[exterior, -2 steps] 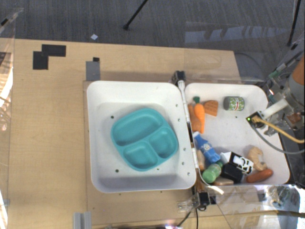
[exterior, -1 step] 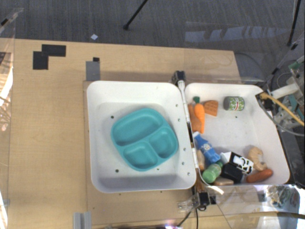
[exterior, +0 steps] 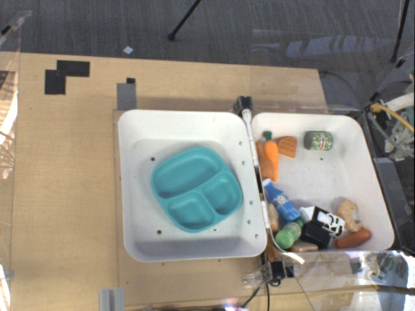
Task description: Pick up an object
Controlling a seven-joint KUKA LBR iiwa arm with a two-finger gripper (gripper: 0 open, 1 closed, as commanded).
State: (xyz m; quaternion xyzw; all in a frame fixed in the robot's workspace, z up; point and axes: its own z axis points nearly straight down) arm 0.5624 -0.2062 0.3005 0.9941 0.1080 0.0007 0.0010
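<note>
the left bin (exterior: pixel 130 193) carried a teal divided plate (exterior: pixel 196 188) lying near its middle, turned a little askew to the bin's edges. in the right bin (exterior: pixel 369 173) the graspable things crowded the left wall and the near edge: a toy carrot (exterior: pixel 270 157) against the left wall toward the far corner, an orange wedge (exterior: pixel 287 146) just beside it, and a small green can (exterior: pixel 318 140) near the far edge, its label too small to read. further down the left wall lay a blue and white carton (exterior: pixel 280 201), print unreadable, then a green round piece (exterior: pixel 288 233), a black box with white markings (exterior: pixel 326 223) that i could not make out, a tan lump (exterior: pixel 350 213) and a red sausage (exterior: pixel 352 238) along the near edge toward the right corner. nothing looked lifted, so the pick seemed not yet begun. the next move would likely call for choosing an isolated item, the can being best separated. of the jaws' state i could tell nothing.
</note>
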